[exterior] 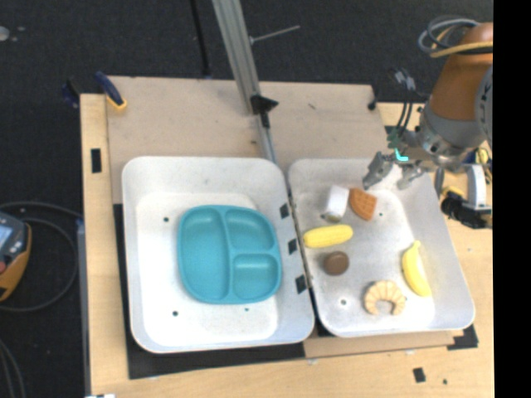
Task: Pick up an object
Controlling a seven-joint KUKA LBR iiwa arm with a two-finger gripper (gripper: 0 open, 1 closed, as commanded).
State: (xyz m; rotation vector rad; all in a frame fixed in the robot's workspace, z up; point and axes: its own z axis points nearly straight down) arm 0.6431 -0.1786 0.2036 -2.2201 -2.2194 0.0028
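Note:
The right bin (pixel 440 222) holds a white cylinder (pixel 335 200), an orange-brown wedge (pixel 362 203), a yellow oblong piece (pixel 327 237), a small brown ball (pixel 335 263), a banana (pixel 415 269) and a tan croissant-like piece (pixel 385 297). My gripper (pixel 392 171) hovers over the bin's far edge, just up and right of the orange wedge. Its fingers are spread open with nothing between them.
The left bin (pixel 149 197) carries a teal divided plate (pixel 230 252). A slanted aluminium post (pixel 241 48) rises behind the bins. Black cables and a yellow-tipped clamp (pixel 112 94) lie near the bench's far left corner.

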